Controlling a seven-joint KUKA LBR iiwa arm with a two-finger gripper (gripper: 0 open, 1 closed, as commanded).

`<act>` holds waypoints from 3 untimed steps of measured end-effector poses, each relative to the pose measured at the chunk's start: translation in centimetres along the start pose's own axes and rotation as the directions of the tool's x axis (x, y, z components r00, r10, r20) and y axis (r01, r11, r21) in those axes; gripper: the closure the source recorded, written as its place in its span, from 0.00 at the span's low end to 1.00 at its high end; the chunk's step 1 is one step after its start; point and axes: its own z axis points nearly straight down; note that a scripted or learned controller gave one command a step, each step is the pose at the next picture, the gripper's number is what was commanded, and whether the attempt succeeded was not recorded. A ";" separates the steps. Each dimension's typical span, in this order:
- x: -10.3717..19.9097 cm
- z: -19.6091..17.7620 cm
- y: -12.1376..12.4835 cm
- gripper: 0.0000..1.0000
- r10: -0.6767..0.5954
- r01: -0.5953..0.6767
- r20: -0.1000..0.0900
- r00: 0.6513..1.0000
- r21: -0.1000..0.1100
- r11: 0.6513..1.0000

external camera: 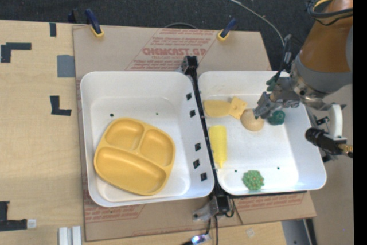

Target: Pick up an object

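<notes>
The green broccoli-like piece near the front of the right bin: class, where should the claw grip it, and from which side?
Probably from straight above, closing across the rounded body of the green piece. It looks compact and lumpy with no handle, and it lies apart from the yellow items, though the right bin's front wall is close.

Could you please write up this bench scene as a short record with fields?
left bin: yellow divided plate
right bin: yellow wedge piece, yellow bottle-like item, beige round object, dark green item, green broccoli-like piece
arm: reaching in from the right over the right bin
pincer: low, at the beige round object; grasp cannot be told
</notes>
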 end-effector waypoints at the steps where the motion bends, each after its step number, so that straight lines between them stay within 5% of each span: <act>1: 6.0 -0.1 0.9 1.00 -0.002 0.002 -0.001 1.000 0.001 1.000; 3: 17.1 1.7 2.6 1.00 0.002 -0.002 0.001 1.000 0.003 1.000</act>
